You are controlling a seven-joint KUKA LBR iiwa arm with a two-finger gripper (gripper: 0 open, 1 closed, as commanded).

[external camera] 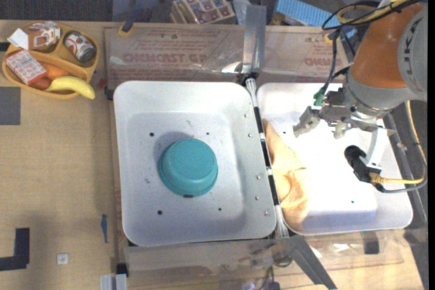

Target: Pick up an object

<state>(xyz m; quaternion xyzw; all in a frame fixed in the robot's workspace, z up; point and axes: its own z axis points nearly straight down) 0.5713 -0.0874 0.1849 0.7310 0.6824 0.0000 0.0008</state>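
This is a robotics lab: a wooden table [54, 166] bears two white bins [129, 112], side by side, with a grey and orange robot arm [387, 58] reaching over them, loose cables [401, 180] trailing, and cluttered boxes [197, 0] on the floor behind.

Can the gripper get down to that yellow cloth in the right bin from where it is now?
Probably yes. The gripper hangs over the right bin, and the yellow cloth lies bunched against the bin's left wall, just beside and below it in the view, uncovered.
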